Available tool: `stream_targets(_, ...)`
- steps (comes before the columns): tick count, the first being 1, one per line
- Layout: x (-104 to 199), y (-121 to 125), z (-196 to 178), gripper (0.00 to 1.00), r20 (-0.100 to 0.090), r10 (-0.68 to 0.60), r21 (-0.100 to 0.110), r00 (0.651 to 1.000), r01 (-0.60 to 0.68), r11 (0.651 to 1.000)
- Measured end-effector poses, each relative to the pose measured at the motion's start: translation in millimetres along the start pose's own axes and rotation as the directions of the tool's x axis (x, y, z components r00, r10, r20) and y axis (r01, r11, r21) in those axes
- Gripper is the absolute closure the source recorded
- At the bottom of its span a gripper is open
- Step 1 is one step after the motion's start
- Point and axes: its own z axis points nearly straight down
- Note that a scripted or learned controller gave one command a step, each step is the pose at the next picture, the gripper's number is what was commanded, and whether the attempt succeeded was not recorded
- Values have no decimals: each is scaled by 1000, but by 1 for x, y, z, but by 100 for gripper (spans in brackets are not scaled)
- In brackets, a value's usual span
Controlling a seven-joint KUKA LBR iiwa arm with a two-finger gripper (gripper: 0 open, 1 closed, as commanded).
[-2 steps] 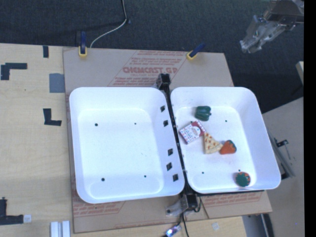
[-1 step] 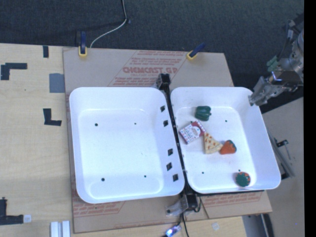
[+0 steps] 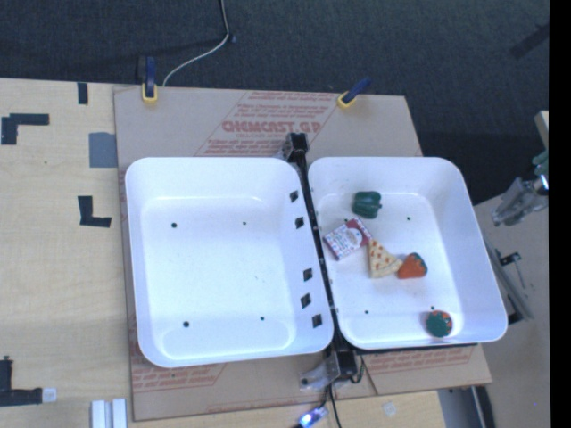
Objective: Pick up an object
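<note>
Camera view: my gripper (image 3: 522,199) sits at right edge of frame, finger state can't tell; nearest target, strawberry (image 3: 412,267) in right bin (image 3: 464,239), lies left and lower

The tool (image 3: 522,199) is at the right edge of the view, outside the right bin (image 3: 464,239). To its left, 5 things lie in this bin: a pepper (image 3: 367,204) nearest behind, a packet (image 3: 343,239) touching a wedge (image 3: 382,259), a strawberry (image 3: 412,267) beside the wedge, and a ball (image 3: 438,324) in front. The left bin (image 3: 143,239) lies farthest, on the tabletop (image 3: 53,266).
</note>
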Motion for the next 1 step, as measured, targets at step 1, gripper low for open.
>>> stream_targets(1, 128, 3, -34, 100, -3, -22, -8, 1000, 22, 1000)
